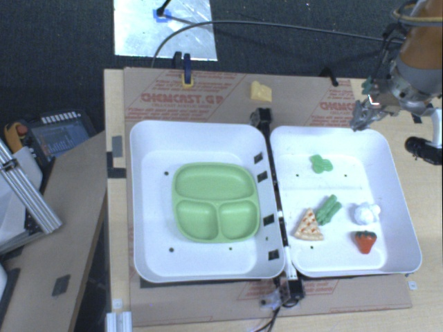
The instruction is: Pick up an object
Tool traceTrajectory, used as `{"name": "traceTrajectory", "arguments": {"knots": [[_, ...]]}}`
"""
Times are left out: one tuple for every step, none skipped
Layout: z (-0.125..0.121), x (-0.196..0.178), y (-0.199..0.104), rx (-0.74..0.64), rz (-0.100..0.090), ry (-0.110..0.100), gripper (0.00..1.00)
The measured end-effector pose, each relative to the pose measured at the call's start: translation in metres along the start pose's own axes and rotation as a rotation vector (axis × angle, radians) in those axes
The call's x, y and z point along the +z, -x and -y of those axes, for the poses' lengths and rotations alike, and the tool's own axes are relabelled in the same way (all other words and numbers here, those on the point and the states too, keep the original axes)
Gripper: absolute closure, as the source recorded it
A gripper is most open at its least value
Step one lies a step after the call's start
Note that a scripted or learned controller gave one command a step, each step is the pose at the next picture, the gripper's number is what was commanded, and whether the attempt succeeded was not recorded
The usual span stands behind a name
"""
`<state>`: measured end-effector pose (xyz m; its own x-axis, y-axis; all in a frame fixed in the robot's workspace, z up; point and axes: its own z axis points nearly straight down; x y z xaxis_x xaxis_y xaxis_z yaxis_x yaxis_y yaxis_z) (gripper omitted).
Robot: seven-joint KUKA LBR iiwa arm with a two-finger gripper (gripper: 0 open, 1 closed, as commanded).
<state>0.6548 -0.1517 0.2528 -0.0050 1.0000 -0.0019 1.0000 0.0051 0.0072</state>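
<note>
Well below the jaws (361, 118), a strawberry (365, 241).

The grey arm with its orange band (422, 40) is cut off by the right edge; its small gripper (361, 116), above the right bin's far rim, is too blurred to read.

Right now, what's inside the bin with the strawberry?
In the right bin: strawberry, pizza slice, green beans, white toy, green piece. Nothing looks covered.
</note>
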Motion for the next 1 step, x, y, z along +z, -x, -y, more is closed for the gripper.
{"name": "traceTrajectory", "arguments": {"knots": [[-0.0012,-0.0287,0.0002,-0.001,-0.001,-0.003,1.00]]}}
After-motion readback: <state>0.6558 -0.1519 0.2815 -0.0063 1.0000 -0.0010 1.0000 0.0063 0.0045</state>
